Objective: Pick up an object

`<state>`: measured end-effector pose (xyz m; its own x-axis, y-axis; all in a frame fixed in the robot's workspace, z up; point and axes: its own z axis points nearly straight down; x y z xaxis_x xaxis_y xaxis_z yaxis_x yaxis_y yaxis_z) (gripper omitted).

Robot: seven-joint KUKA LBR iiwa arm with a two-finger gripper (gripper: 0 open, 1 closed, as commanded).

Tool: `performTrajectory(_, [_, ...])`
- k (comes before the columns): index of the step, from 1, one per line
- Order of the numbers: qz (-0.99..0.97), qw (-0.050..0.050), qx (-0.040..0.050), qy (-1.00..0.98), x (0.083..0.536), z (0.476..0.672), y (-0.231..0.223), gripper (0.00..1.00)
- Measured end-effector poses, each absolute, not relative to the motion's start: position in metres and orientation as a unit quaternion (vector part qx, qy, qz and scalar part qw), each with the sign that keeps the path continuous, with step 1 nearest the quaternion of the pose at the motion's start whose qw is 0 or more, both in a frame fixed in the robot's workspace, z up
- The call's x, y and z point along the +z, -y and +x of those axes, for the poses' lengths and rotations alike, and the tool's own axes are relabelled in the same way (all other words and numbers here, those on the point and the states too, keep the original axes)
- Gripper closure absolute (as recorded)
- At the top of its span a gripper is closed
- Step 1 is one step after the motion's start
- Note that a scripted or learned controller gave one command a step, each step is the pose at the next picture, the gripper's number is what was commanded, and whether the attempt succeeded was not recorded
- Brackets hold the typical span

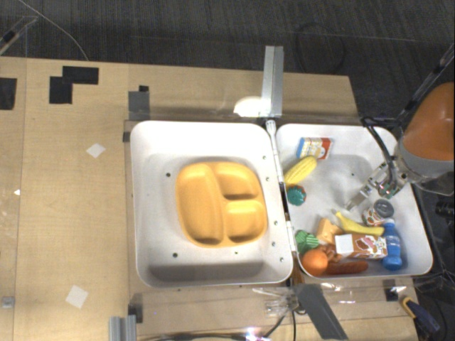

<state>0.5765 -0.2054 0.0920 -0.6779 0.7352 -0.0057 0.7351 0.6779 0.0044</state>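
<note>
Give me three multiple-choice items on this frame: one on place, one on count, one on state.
1. Where does the yellow plastic divided tray lie?
A. in the left white bin
B. in the right white bin
C. on the bench outside the bins

2. How many compartments does the tray have?
A. one
B. three
C. five

3. How does the tool stand relative to the yellow toy banana?
A. clamped around it
B. lifting it clear of the bin
C. apart from it, just above it in the picture, over bare bin floor

Answers:
1. A, since the tray sits in the middle of the left bin.
2. B, one long section and two smaller ones show.
3. C, white floor shows between the tool and the banana.
</note>
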Motion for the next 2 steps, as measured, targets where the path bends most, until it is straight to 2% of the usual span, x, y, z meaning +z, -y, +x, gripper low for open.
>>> performTrajectory(1, [0.604, 0.004, 0.0021, -0.797, 0.088, 0.667, 0.173, 0.00])
performTrajectory(2, [0.627, 0.001, 0.0024, -0.779, 0.088, 0.671, 0.183, 0.00])
